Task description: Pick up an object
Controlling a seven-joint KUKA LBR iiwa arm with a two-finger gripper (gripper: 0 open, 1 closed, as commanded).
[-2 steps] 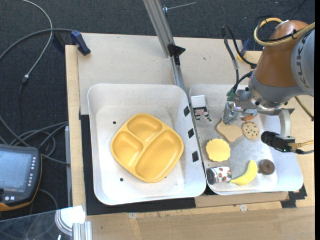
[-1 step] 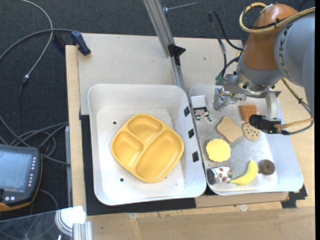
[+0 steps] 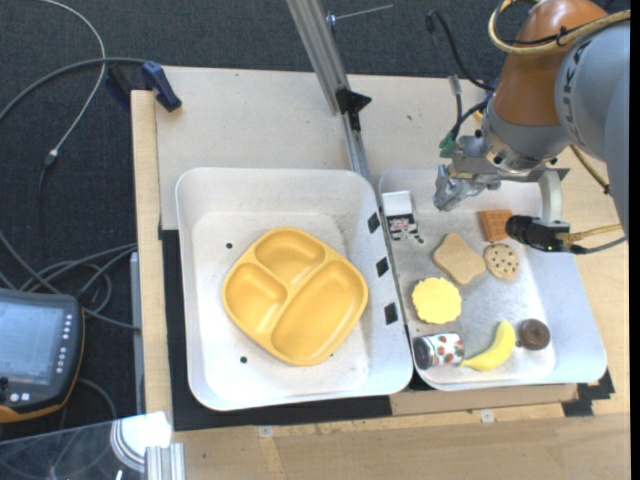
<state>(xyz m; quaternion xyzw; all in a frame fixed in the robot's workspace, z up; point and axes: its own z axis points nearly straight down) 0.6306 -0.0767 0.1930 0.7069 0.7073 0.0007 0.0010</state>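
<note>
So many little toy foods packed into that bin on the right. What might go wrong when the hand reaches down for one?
Crowding is one risk: the bread slice, cookie and cracker lie close together, so the hand may nudge a neighbour or catch two. These pieces and the yellow disc also look flat, so they may slip away. The small carton sits near the wall of the right bin, leaving little room there.

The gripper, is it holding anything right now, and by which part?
Nothing shows between its fingers: the gripper hangs over the right bin.
</note>
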